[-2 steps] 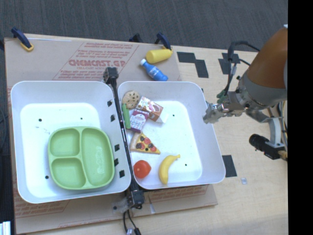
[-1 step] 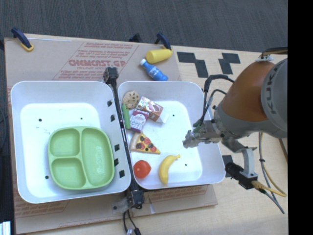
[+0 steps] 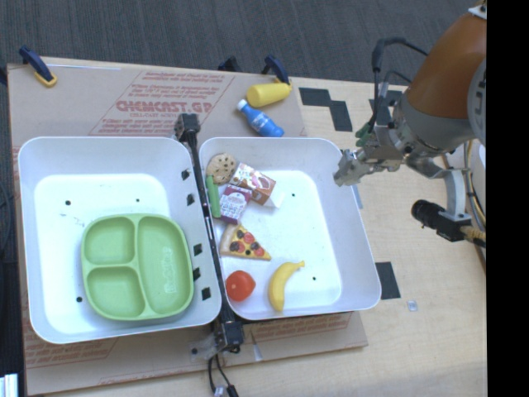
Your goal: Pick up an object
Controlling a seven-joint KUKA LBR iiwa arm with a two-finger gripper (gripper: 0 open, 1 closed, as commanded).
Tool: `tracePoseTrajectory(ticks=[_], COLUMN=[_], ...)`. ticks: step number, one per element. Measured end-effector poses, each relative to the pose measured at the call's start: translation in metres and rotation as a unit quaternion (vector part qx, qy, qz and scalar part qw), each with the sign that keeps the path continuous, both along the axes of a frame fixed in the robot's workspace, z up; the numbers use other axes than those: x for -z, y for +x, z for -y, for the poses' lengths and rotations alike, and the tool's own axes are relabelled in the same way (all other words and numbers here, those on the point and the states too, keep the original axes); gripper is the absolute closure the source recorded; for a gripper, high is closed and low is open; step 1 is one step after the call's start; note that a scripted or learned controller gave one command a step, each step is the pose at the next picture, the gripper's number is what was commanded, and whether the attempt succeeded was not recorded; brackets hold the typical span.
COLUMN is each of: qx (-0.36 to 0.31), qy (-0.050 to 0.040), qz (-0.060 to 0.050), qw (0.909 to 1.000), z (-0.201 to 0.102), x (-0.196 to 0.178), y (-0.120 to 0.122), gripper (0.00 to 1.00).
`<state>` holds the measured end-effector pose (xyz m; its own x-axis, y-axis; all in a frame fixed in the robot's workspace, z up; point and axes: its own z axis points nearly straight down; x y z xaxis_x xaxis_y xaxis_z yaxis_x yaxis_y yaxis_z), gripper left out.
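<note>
Gripper (image 3: 347, 170) hangs over the right bin's (image 3: 351, 246) 3 o'clock rim, nothing visibly held; open or clenched cannot tell; right bin holds a cookie (image 3: 221, 168) at 11 o'clock, two small cartons (image 3: 253, 184) (image 3: 233, 203) just beside it, a green stick (image 3: 213, 197) along the left wall, pizza slice (image 3: 244, 244) near centre-left, tomato (image 3: 240, 285) at 7 o'clock, banana (image 3: 282, 282) at 6 o'clock; left bin (image 3: 50, 172) carries a green divided tray (image 3: 136, 265); a yellow bottle (image 3: 268, 94) and a blue bottle (image 3: 260, 119) lie on the bench beyond the bins at 12 o'clock.

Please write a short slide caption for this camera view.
Gripper at right bin rim; banana, tomato, pizza slice inside.
</note>
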<state>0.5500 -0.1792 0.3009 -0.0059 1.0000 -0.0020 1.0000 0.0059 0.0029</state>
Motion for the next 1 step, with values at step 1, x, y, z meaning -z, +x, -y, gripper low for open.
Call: tracePoseTrajectory(ticks=[1], qx=[0.000], qy=[0.0016], qz=[-0.004], qw=[1.0000], z=[-0.0331], x=[0.1238], y=[-0.0337], gripper=[1.00])
